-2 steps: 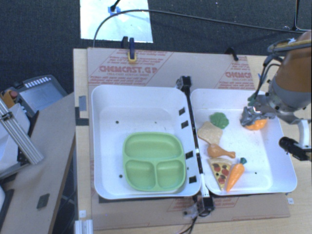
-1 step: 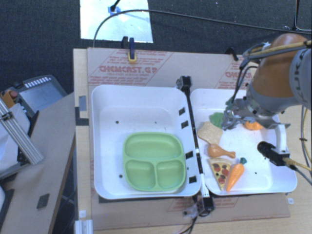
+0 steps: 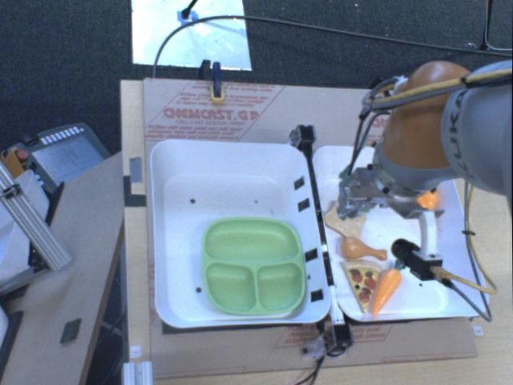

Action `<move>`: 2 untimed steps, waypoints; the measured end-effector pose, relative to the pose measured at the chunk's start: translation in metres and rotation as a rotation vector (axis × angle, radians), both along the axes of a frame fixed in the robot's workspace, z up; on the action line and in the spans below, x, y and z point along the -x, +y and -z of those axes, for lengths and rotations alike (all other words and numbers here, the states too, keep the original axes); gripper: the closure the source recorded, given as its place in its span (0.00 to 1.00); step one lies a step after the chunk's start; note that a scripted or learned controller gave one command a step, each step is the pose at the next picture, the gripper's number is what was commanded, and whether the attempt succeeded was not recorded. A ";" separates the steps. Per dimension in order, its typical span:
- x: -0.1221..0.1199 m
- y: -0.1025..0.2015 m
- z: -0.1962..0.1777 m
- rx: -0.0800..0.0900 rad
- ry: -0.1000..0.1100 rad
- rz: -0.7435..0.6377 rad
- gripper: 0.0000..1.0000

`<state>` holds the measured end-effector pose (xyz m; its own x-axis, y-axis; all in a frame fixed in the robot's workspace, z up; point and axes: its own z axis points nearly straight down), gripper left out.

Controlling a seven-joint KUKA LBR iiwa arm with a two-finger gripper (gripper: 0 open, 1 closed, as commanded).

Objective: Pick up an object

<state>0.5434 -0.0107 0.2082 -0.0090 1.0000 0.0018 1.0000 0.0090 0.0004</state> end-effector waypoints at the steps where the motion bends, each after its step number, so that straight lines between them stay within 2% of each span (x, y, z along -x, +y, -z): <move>1: 0.002 0.052 0.003 0.000 -0.001 -0.001 1.00; 2: 0.020 0.099 -0.009 0.000 0.000 -0.001 1.00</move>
